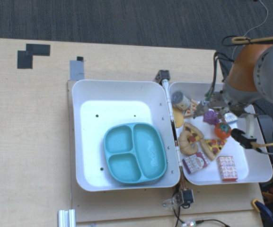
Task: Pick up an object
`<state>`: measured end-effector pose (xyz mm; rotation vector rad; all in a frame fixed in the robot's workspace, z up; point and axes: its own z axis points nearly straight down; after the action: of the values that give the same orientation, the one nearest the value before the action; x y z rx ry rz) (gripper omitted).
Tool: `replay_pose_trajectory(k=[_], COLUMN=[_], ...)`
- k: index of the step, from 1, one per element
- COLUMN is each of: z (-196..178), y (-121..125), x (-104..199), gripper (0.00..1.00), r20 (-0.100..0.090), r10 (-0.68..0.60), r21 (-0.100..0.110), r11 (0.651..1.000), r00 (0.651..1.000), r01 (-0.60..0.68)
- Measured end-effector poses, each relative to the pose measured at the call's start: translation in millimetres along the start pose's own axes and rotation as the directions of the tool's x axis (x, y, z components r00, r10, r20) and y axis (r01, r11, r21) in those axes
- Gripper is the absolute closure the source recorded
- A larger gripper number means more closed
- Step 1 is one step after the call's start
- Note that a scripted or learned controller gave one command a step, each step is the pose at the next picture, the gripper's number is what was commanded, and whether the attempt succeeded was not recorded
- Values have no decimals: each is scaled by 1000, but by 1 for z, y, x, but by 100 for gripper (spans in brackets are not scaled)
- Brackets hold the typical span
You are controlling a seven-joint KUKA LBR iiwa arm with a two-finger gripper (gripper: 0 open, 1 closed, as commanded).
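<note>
Two shallow white bins side by side on a pale wooden bench (pixel 27 126).

Left bin (pixel 86 98): teal three-compartment plate (pixel 135 152) lying flat toward the near right corner, its lower edge close to the near wall. Far left part of the floor bare white.

Right bin (pixel 259 167): a cluster of small toy-like items.
- Grey can (pixel 177 98) at the far left corner.
- Yellow piece (pixel 178 117) against the left wall, just nearer than the can.
- Tan bagel-shaped piece (pixel 190 140) mid-bin toward the left wall.
- Pizza-slice shape (pixel 213 147) just right of the bagel piece.
- Small maroon packet (pixel 195 163) near the near wall.
- Red-and-white box (pixel 227 168) at the near edge, right of the packet.
- Purple object (pixel 211 116) toward the far side, mid-bin.
- Red-orange round object (pixel 223 129) just beside the purple one, on its near right.

Grey arm with orange band (pixel 244 72) reaching in over the far right corner. Gripper (pixel 211 107) low over the far middle of the bin, right by the purple object. Finger state hidden; grip on anything cannot be told.
</note>
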<state>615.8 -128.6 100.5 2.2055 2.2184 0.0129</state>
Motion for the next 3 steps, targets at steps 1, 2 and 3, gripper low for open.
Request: replay_pose_trajectory(k=[1, 2, 3], z=[-11, -11, -22], y=[2, 2, 3], x=[1, 1, 2], gripper=[100, 0, 100], r20=[0, 0, -1], r10=[-2, -3, -5], r21=[-4, -3, -7], r11=[1000, 1000, 1000], r00=[1000, 1000, 1000], r01=[2, 3, 5])
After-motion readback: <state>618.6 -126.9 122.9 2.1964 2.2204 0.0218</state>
